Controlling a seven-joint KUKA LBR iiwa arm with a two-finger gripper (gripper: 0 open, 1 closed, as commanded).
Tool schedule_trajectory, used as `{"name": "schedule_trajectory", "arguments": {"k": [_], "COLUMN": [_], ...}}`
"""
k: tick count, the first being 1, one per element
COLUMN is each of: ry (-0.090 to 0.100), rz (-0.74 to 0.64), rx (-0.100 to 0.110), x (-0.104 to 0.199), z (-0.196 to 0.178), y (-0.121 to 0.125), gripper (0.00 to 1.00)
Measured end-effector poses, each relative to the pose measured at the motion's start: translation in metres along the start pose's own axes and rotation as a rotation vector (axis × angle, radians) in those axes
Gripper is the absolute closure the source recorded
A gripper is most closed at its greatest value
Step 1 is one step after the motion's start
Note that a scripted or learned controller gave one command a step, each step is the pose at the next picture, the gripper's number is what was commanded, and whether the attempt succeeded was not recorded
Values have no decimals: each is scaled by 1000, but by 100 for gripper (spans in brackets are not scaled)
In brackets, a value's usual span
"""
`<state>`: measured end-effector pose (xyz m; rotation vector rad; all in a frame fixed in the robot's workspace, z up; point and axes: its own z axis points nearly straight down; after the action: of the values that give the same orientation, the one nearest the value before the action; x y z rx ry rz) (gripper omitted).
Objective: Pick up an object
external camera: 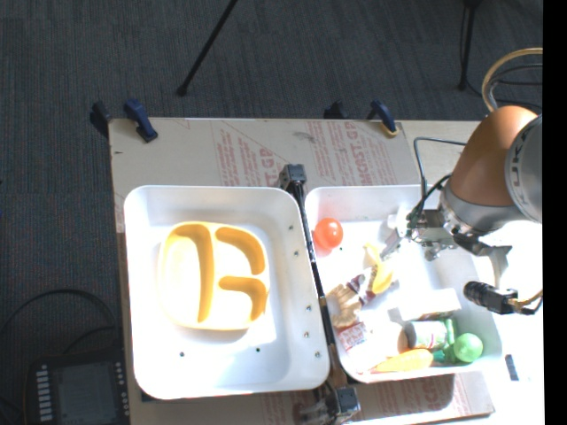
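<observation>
Claw (400, 234) hovers over right bin (354, 204) near banana peel (379, 271); grip state unclear.

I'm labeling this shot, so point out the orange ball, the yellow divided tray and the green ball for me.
orange ball (329, 233), camera view, middle of its round face.
yellow divided tray (213, 274), camera view, on its central yellow divider.
green ball (468, 346), camera view, middle of its lit top.
</observation>
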<state>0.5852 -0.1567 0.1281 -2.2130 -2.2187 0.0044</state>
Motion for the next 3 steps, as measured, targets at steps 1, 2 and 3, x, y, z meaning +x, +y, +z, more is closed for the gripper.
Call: {"name": "schedule_trajectory", "arguments": {"k": [1,2,3], "ry": [-7,-7,-7], "rz": [2,5,7], "rx": [-16,-23,-25], "x": [28,33,34], "z": [35,35,35], "y": [-4,-21,-25], "gripper": [0,0,0]}}
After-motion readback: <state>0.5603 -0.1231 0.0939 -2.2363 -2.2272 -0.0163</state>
